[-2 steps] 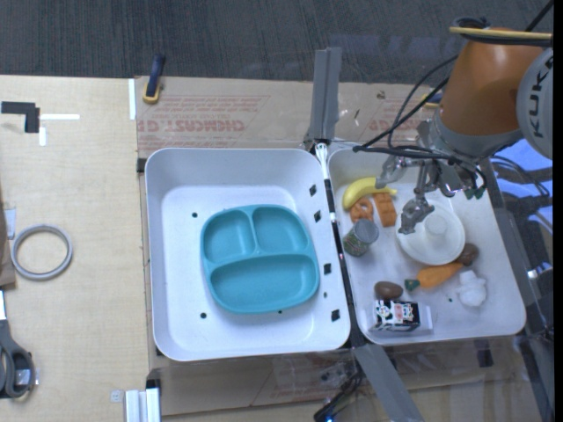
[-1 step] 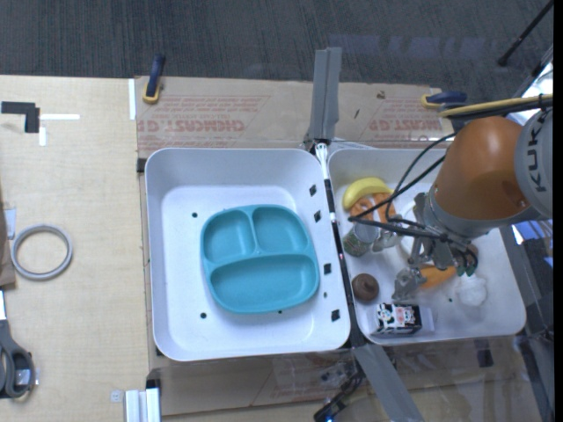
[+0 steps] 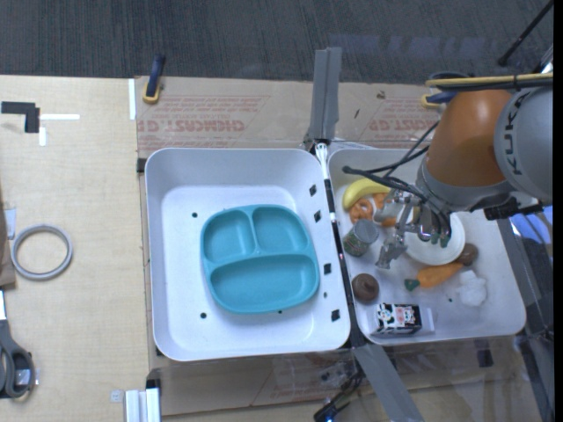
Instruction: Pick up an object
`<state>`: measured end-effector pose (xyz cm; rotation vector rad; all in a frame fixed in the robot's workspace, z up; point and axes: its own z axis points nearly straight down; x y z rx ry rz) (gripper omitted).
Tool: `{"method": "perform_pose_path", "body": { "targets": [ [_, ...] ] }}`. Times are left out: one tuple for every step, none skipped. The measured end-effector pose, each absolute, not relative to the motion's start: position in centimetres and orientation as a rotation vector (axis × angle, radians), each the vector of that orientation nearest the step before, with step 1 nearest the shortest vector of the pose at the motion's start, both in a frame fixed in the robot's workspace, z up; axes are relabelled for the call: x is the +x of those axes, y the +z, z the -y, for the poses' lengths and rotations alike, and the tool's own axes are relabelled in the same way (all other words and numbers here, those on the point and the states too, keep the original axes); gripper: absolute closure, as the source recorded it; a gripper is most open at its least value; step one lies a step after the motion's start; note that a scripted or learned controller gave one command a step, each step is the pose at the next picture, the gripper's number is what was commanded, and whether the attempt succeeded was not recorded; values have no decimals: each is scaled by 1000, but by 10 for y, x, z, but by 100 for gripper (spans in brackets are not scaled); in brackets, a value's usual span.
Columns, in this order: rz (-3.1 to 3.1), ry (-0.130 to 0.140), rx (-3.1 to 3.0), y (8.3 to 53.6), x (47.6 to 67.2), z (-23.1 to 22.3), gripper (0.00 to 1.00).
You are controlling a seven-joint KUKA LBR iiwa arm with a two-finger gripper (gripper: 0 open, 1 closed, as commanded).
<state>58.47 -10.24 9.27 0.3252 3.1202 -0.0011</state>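
Observation:
My gripper (image 3: 393, 246) hangs low over the left half of the right bin (image 3: 498, 322), on the grey arm with the orange band. Just left of it stands a small grey can (image 3: 361, 236). A yellow banana (image 3: 361, 192) and an orange piece (image 3: 364, 207) lie behind the can. To the right of the gripper, a white round dish (image 3: 443, 246) is partly hidden by the wrist. A carrot (image 3: 436, 275), a brown round piece (image 3: 364, 286) and a black-and-white box (image 3: 399, 317) lie nearer the front. Nothing shows in the gripper.
The left bin (image 3: 167, 236) holds a blue divided plate (image 3: 259, 258). A white crumpled lump (image 3: 471, 290) and a small brown object (image 3: 469, 254) sit at the right bin's right side. A grey tape ring (image 3: 39, 251) lies on the bench at far left.

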Motion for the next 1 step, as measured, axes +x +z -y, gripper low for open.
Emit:
{"method": "perform_pose_path", "body": {
  "targets": [
    [-3096,-8,514,94,633,99,0]
  ]
}}
